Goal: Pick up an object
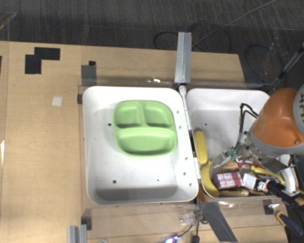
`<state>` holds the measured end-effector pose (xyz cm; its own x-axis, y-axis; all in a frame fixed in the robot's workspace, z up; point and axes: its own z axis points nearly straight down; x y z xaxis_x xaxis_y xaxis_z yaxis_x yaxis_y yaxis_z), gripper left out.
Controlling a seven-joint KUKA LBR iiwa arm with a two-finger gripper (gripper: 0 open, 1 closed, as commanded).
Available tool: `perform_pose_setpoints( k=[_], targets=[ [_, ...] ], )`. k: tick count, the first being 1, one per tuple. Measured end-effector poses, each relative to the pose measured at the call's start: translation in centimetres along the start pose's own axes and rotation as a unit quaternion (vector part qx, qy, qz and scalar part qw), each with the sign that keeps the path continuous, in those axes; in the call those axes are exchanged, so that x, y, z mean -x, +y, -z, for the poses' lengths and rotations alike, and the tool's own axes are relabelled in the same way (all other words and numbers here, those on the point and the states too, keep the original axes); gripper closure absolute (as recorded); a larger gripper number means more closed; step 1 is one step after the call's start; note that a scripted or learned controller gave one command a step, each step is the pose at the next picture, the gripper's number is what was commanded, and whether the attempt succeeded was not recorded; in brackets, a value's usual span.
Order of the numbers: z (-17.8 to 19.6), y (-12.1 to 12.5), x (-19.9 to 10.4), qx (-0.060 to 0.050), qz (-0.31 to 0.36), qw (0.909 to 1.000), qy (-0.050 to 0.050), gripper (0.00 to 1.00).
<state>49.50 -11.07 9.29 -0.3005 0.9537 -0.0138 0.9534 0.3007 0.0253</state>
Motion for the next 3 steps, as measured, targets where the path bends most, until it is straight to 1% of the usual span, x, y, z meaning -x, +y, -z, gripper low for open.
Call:
perform_pose_setpoints(
  k=[1, 2, 3],
  targets=[
    [1.1, 0.3, -0.2, 0.001, 0.001, 1.0, 0.003, 1.0],
    [1.0, 0.3, -0.2, 0.0, 0.001, 1.0, 0.004, 0.0],
    [-0.3, 4.4, 2.5, -0.006, 0.035, 0.9993, 0.006, 0.0]
  ],
)
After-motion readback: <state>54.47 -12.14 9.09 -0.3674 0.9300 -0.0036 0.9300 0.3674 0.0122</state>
